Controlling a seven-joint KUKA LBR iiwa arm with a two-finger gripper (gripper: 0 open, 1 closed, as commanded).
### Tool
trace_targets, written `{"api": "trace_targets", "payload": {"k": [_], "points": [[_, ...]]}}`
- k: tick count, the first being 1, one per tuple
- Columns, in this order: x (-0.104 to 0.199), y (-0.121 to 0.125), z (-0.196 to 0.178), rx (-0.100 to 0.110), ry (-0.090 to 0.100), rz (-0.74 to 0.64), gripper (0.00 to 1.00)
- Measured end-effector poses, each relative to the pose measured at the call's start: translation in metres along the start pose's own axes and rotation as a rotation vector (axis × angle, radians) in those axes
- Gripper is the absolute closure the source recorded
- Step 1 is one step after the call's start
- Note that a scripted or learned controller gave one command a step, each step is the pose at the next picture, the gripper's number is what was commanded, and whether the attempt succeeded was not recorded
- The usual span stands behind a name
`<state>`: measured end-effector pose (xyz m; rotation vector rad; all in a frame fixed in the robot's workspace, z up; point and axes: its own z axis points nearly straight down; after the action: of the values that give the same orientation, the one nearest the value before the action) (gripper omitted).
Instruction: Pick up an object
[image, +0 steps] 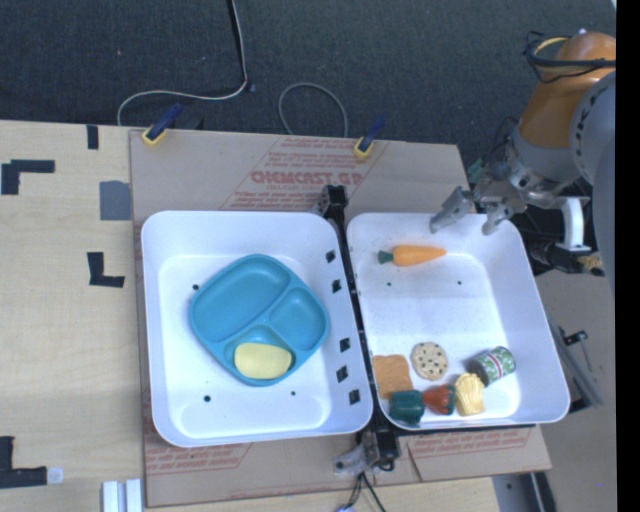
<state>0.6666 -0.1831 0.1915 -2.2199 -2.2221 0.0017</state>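
Pincer (470, 212): spread wide, holding nothing, poised over the upper rim of the right bin (530, 300) at the frame's upper right. Nearest candidate: carrot (415, 255), lying alone just below it (the other toys crowd the bin's lower edge). Advised: descend straight, straddle the carrot across its narrow width, then close.

Two white bins (160, 300), one blue plate (262, 315), one carrot (412, 256), one can (493, 364), one cookie (429, 360).
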Motion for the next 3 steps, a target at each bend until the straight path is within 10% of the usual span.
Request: {"api": "trace_targets", "payload": {"k": [1,2,3], "points": [[0.061,0.006,0.088,-0.015,-0.001,-0.002,0.0],[0.062,0.009,0.075,-0.023,-0.004,-0.006,1.0],[0.131,-0.032,0.002,-0.005,0.003,-0.006,1.0]]}}
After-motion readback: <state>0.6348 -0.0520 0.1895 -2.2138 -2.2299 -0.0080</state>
